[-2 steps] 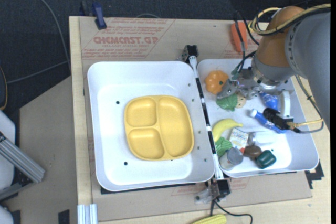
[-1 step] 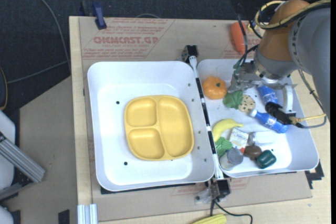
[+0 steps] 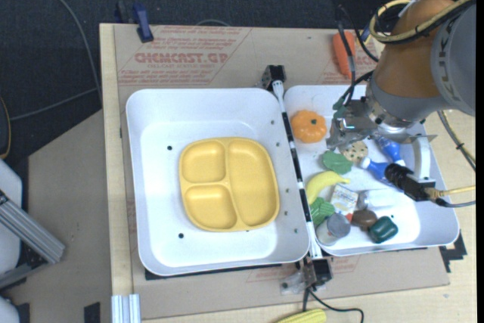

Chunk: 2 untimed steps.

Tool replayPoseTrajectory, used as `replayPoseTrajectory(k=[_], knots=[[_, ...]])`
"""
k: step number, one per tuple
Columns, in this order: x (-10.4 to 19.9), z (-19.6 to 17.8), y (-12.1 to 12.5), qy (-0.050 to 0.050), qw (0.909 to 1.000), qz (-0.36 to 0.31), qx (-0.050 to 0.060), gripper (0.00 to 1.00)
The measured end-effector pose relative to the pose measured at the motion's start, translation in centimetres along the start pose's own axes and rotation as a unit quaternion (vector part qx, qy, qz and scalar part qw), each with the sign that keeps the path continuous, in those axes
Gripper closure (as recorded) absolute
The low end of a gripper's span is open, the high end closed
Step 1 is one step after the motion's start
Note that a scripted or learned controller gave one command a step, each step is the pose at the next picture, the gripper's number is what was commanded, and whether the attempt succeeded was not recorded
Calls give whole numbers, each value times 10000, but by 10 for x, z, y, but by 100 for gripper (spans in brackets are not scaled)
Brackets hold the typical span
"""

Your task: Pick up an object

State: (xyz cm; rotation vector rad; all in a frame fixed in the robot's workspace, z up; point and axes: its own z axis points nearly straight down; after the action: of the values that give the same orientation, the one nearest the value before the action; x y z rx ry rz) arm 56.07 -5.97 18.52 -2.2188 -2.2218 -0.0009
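Note:
My gripper (image 3: 345, 126) hangs low over the upper middle of the right bin (image 3: 435, 227), just right of an orange round fruit (image 3: 308, 126). Directly below it lie a cream spotted piece (image 3: 354, 154) and a green lump (image 3: 333, 161). A blue item (image 3: 389, 150) sits to its lower right, partly under the wrist. Further toward the front are a yellow banana (image 3: 325, 182), a white packet (image 3: 345, 197), a green pepper (image 3: 321, 209), a grey cup (image 3: 337, 228), a brown piece (image 3: 364, 218) and a teal block (image 3: 383, 229). Nothing is visibly held.
The left bin (image 3: 151, 163) holds a yellow divided plate (image 3: 227, 184). An orange tool (image 3: 342, 55) lies on the bench behind the right bin. The two bins meet at a ridge near the orange fruit. The arm covers the right bin's upper right part.

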Motion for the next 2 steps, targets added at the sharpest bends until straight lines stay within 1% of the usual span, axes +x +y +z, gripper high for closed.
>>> replayPoseTrajectory(k=[1,2], knots=[[0,1,-1,0,10000,3,8,0],[-45,55,-7,-8,10000,12,12,0]])
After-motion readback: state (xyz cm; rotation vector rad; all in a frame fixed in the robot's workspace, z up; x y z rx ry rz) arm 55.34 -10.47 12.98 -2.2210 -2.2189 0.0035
